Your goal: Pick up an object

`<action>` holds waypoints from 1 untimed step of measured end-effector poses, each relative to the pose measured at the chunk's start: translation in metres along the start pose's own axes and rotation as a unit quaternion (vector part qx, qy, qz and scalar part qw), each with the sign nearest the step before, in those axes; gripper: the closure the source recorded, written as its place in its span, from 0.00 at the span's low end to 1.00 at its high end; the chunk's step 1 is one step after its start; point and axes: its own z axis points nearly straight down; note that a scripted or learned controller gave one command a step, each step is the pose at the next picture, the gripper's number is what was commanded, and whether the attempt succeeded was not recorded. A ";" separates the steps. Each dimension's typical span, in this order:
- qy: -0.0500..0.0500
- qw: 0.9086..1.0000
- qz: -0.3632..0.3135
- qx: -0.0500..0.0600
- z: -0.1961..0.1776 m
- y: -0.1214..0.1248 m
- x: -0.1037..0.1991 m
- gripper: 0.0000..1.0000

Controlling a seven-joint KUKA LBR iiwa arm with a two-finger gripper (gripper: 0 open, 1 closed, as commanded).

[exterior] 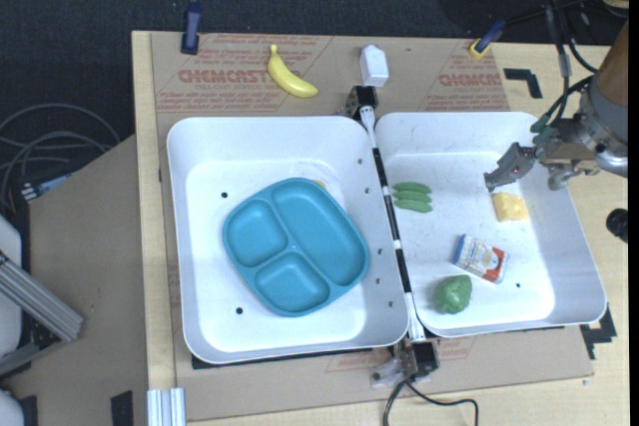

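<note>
The right bin [569, 244] holds a yellow block [511, 207], a green pea pod [411, 196], a small white, blue and red carton [480, 257] and a green lumpy piece [452, 294]. My gripper [529, 175] reaches in from the right and hovers over the bin's upper right part, just above the yellow block. Its fingers are spread open, with nothing between them. One grey fingertip [500, 174] points left toward the pea pod.
A blue divided plate [293, 244] lies in the left bin [200, 214]. On the bench behind the bins are a yellow banana [291, 75], a white object [374, 65] and a blue clip [191, 27]. Cables hang near the arm at the right.
</note>
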 end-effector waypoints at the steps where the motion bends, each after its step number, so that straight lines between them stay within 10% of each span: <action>1: 0.000 1.000 0.001 0.002 0.136 0.030 -0.068 0.00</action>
